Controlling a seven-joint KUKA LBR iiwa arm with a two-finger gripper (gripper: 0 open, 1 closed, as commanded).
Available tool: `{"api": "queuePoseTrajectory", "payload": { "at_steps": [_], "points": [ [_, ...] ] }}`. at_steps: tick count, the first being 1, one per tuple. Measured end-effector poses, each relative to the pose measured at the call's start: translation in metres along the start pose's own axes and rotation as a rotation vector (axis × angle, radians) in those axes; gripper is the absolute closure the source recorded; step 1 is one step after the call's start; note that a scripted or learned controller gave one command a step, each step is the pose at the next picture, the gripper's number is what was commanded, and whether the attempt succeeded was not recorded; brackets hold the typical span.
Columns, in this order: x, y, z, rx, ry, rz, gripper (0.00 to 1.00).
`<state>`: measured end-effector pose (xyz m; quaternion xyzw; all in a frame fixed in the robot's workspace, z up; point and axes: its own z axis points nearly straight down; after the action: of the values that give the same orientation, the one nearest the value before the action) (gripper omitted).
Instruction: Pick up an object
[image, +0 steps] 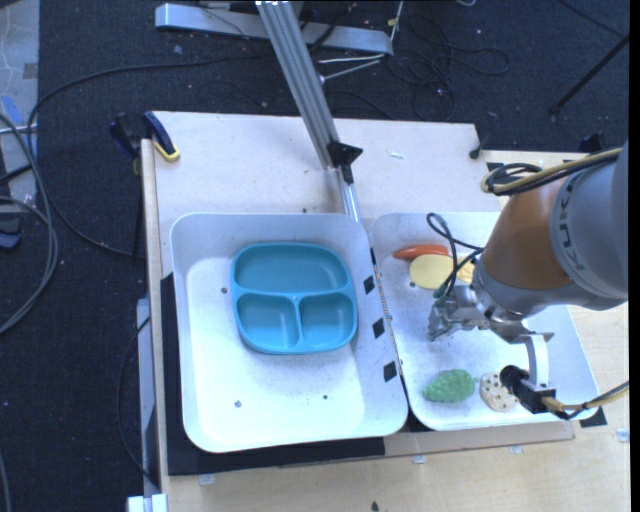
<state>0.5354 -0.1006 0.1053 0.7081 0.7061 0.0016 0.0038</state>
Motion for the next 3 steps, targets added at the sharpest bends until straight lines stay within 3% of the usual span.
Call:
{"api": "queuePoseTrajectory", "payload": {
  "at_steps": [2, 3],
  "points": [
    [-0.007, 0.01, -0.104, 0.003, 0.002, -0.005, 1.0],
    [-0.007, 0.011, -0.124, 0.004, 0.002, -0.005, 1.0]
  ]
}}
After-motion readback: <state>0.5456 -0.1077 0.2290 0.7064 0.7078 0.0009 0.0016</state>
